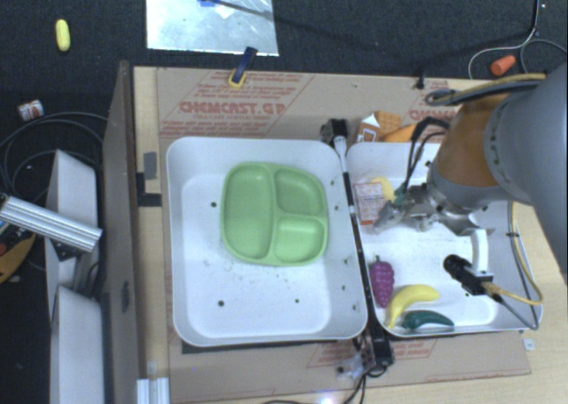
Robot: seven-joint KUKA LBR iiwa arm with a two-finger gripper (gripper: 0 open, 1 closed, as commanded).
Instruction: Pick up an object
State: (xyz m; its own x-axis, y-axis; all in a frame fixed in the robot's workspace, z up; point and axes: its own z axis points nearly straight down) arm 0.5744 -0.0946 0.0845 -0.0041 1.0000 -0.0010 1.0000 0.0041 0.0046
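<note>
Crowding is the main hazard. The hand (388, 214) sits low in the right bin (424, 251), at its left side, just beside a small carton (366, 196) printed white and red, with a yellow piece (382, 186) touching or nearly touching the carton's upper right corner. Whether the hand is clenched or released cannot be told from this slanted view, and nothing shows as held in it. The carton looks like the likeliest object for the pick, since it lies nearest.

Several things could spoil a grasp here:

- The carton lies close against the wall between the bins (352, 216), so a close from the right may only push it against that wall or tip it.
- The yellow piece is so near that it could be caught along with the carton, or wedge in and leave a loose grip (a loose hold would likely slip on the lift).
- The carton's flat face may give little to close on if the hand comes down on it broadside.

The purple grapes (382, 280), banana (414, 297) and dark green vegetable (432, 320) lie well apart toward the bin's near edge. The green plate (272, 214) lies alone in the left bin (204, 304).
</note>
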